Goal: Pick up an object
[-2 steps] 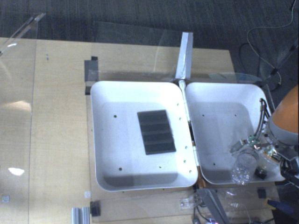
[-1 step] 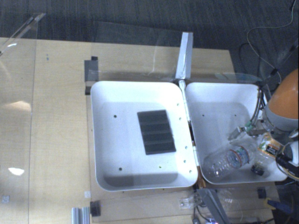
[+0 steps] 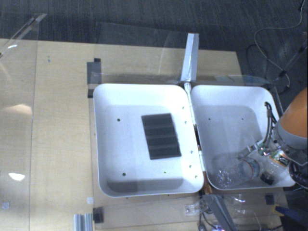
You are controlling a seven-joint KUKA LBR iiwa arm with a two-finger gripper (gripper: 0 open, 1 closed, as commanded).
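A dark ribbed rectangular pad (image 3: pixel 161 136) lies flat in the middle of the left bin (image 3: pixel 108 143). A clear plastic container (image 3: pixel 232 170) lies on its side near the front of the right bin (image 3: pixel 226 105). My gripper (image 3: pixel 260 160) is low in the right bin's front right corner, right beside the clear container's right end. The wrist and its cables cover that end, so whether they touch is unclear. The orange band (image 3: pixel 296 119) of the arm is at the view's right edge.
A grey upright post (image 3: pixel 190 57) stands behind the seam between the two bins. Clear sheets lie on the wooden bench (image 3: pixel 48 129) to the left and rear. Black cables (image 3: pixel 274 42) hang at the back right, and brackets sit at the bins' front edge.
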